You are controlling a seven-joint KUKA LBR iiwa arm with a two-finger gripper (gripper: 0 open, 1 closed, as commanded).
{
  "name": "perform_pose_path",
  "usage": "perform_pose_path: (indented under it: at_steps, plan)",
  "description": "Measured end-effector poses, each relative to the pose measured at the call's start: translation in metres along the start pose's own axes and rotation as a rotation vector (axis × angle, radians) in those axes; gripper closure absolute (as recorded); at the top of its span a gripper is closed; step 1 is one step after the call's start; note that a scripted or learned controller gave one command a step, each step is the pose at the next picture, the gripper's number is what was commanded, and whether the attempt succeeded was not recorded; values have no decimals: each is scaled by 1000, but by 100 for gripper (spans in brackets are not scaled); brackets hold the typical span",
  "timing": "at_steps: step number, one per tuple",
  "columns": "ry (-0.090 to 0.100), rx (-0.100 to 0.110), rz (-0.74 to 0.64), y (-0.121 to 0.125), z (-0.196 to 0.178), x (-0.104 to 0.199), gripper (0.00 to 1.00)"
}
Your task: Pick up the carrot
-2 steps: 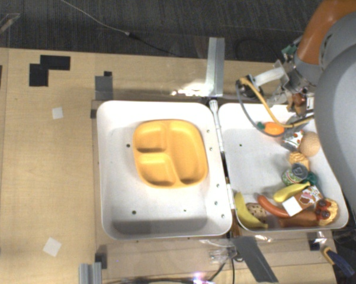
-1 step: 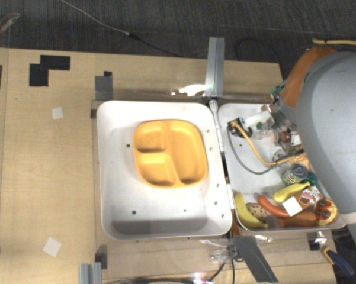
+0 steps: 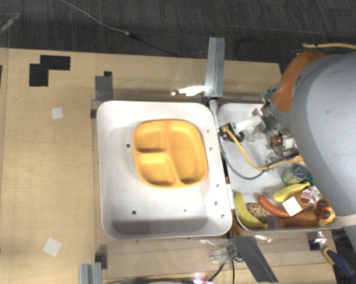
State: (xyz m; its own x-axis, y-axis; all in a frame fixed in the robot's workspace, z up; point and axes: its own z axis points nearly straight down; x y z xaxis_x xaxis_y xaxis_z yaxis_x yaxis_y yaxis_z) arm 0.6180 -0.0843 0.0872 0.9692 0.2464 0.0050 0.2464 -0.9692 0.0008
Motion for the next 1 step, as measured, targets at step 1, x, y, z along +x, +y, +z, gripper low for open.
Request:
perform_pose_path:
  at_steps: [1]
  plan:
    - [-3,3,21,8,1,42,0]
